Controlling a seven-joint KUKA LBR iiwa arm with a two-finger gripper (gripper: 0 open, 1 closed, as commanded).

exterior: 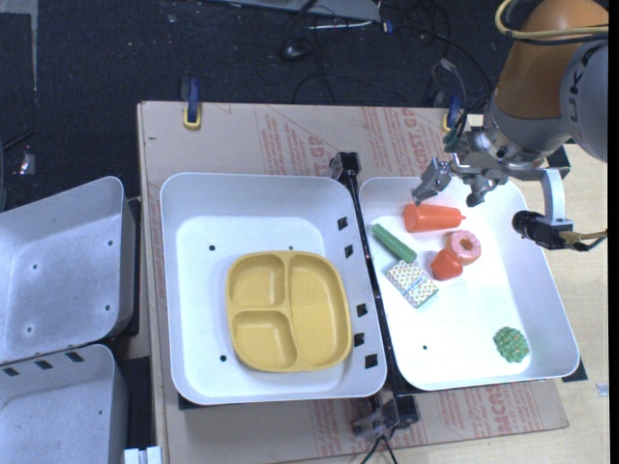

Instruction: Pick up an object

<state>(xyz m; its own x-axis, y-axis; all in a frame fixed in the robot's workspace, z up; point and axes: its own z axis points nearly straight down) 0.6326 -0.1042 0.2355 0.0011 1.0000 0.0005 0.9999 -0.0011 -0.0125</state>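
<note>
Early stage, nothing picked yet. Gripper point(449, 189) spread open, fingers apart with nothing between them, hanging just above the far end of the right bin point(542, 288). Closest candidate: orange toy carrot point(432, 218) lying flat right under the fingertips, likely the target. Beside it a green stick-shaped piece point(394, 242), a red-and-pink round toy point(456, 254), a checkered packet point(411, 282); green bumpy ball point(511, 344) well apart near the front corner. Yellow divided plate point(288, 309) alone in the left bin point(193, 288). Left to do: descend, close, lift. Contact between fingertips and carrot hard to judge from this angle; wrist partly cut off at the frame's right.
</note>
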